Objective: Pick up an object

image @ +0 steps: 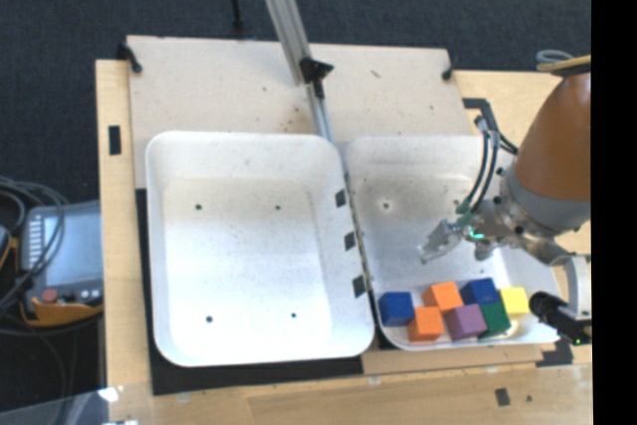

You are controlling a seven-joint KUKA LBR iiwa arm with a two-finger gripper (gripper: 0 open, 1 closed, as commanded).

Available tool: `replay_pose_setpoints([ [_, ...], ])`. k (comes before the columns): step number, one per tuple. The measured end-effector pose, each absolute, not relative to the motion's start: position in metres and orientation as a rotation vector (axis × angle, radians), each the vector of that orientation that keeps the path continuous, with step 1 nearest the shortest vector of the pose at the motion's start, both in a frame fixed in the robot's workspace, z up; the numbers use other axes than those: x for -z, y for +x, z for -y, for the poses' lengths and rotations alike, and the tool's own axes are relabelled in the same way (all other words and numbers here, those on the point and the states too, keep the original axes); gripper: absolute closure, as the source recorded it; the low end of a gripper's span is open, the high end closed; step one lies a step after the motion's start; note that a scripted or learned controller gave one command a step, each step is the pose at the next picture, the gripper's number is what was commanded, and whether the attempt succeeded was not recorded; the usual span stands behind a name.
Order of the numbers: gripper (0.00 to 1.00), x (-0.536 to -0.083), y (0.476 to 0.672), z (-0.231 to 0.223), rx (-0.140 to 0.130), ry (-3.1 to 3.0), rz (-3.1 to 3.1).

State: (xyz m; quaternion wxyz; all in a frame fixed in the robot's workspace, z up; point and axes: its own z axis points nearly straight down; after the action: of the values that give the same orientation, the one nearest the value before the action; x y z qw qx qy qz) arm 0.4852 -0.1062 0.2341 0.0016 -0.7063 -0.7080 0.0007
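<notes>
Blocks [456, 308] in right bin [398, 176]

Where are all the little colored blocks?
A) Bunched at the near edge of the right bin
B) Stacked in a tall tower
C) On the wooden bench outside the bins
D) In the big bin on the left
A: the blue block, orange block, purple block, green block and yellow block sit bunched along the near edge of the right bin, below the pincer.
</notes>
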Motion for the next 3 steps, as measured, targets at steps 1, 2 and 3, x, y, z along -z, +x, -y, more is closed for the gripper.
replay_pose_setpoints([
  [1, 0.0, -0.236, 0.486, 0.107, 0.002, -2.225, 2.22],
  [2, 0.0, -0.18, 0.493, 0.113, -0.006, -2.221, 2.218],
  [3, 0.0, -0.122, 0.488, 0.123, -0.007, -2.221, 2.216],
])
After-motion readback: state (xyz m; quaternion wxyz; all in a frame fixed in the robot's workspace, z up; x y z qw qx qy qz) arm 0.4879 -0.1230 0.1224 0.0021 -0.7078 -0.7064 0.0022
